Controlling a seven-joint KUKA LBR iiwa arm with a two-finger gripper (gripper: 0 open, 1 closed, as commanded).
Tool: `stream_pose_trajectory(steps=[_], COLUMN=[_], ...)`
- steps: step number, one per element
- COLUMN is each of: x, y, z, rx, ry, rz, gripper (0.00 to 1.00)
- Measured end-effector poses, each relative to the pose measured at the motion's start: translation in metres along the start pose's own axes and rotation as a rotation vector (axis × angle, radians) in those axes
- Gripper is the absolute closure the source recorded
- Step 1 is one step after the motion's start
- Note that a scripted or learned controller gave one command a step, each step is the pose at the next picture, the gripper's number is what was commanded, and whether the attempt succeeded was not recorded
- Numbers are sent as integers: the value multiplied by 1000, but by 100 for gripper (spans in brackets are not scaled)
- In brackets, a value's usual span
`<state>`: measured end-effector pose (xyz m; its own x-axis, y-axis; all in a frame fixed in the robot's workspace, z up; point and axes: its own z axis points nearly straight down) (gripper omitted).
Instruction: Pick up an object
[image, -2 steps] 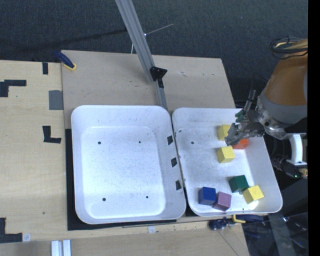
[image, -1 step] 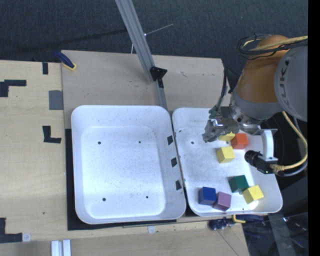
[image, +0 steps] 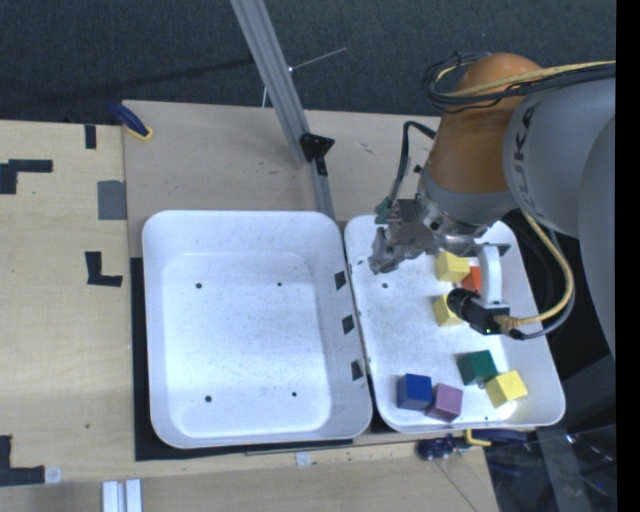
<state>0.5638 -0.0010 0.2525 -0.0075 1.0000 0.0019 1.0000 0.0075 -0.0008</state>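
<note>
My gripper (image: 385, 258) hangs over the upper left part of the right bin (image: 400, 330), its dark fingers pointing down at bare bin floor. I see nothing between the fingers. Just right of it lie a yellow block (image: 452, 267) and an orange block (image: 474, 277). A second yellow block (image: 446, 310) sits below them, partly behind a black cable fitting. Near the bin's front lie a green block (image: 477, 365), a yellow block (image: 507, 386), a blue block (image: 414, 390) and a purple block (image: 447, 400).
The left bin (image: 240, 330) lies beside the right one, sharing a raised rim. A slanted metal pole (image: 285, 95) crosses the bench behind the bins. The grey arm and its cables (image: 540, 300) cover the right bin's upper right.
</note>
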Motion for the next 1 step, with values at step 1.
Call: stream_pose_trajectory(steps=[1], x=[52], y=[9], z=[0], rx=[0], ry=[-1], rz=[0], gripper=[100])
